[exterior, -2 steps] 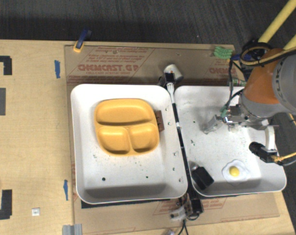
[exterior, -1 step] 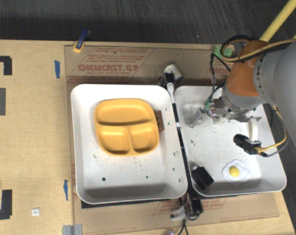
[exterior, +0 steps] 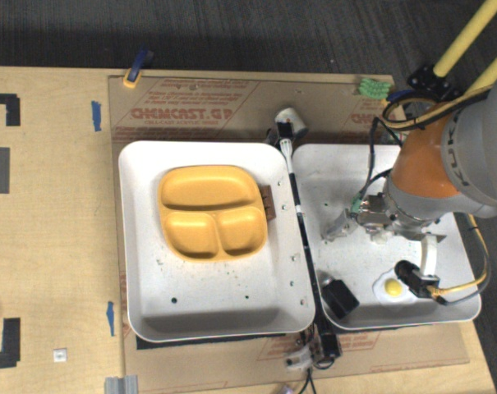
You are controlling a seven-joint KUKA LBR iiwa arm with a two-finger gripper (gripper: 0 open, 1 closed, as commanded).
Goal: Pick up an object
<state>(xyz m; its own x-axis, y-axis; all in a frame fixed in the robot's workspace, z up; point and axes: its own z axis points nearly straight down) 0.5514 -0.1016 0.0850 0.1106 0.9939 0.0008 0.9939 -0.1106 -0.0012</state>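
**Jaws over the middle of the right bin; loose things lie apart from them**

You see the arm [exterior: 445, 171] reach in from the right of the frame, with its jaws down over the middle of the right bin [exterior: 330, 179]; you cannot tell whether they are released or clenched, since the metal parts there are too small and blurred. The nearest loose things lie lower in the frame. A black block [exterior: 340, 298] sits in that bin's lower left corner, apart from the jaws; a small round yellow-and-white piece [exterior: 391, 286] lies near the bin's lower edge, right of the block and also apart from the jaws. In the left bin [exterior: 149, 286] a yellow divided tray [exterior: 211, 212] lies flat in the upper half, well apart from the jaws, beyond the rims where the two bins meet; a small brown thing [exterior: 266, 203] sits just beside the tray's right edge, and whether it touches you cannot tell. Both bins rest on the counter [exterior: 51, 245].
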